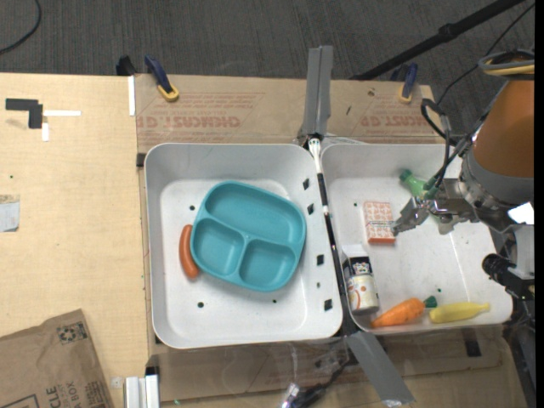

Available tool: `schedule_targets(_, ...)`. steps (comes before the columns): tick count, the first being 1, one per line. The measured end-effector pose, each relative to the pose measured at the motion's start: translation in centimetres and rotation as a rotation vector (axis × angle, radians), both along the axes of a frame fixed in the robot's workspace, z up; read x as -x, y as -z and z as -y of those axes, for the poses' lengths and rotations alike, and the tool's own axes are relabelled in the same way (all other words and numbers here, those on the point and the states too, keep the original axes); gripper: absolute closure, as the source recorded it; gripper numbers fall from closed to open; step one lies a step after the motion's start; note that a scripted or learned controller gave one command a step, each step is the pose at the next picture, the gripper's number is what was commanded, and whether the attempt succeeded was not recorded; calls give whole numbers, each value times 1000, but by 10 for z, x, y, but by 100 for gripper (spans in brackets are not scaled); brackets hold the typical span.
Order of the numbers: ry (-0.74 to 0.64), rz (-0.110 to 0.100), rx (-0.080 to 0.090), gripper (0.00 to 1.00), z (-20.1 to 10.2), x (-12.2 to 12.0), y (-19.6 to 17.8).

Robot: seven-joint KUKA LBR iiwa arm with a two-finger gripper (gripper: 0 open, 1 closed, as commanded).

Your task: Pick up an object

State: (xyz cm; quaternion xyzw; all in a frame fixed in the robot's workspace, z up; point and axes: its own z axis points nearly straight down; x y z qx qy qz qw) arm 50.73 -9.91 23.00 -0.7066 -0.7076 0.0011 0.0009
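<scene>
glossy teal plastic tray; smooth white plastic bins; matt cardboard backing.

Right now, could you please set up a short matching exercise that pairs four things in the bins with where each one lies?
Things:
1. teal divided plate
2. yellow banana
3. small can
4. red-and-white box

Places:
A. right bin, front right corner
B. left bin, middle
C. right bin, just left of the gripper
D. right bin, against the left wall, beside the carrot

Pairs: 1-B, 2-A, 3-D, 4-C
</scene>
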Motion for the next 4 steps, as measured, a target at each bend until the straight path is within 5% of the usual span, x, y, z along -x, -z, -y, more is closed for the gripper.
schedule_targets(1, -52, 0, -1, 0, 6, -31, 120)
schedule_targets(2, -149, 3, 0, 0, 4, -85, 138)
schedule_targets(3, -145, 3, 0, 100, 5, -85, 129)
schedule_targets(4, -33, 1, 1, 100, -43, -71, 24)
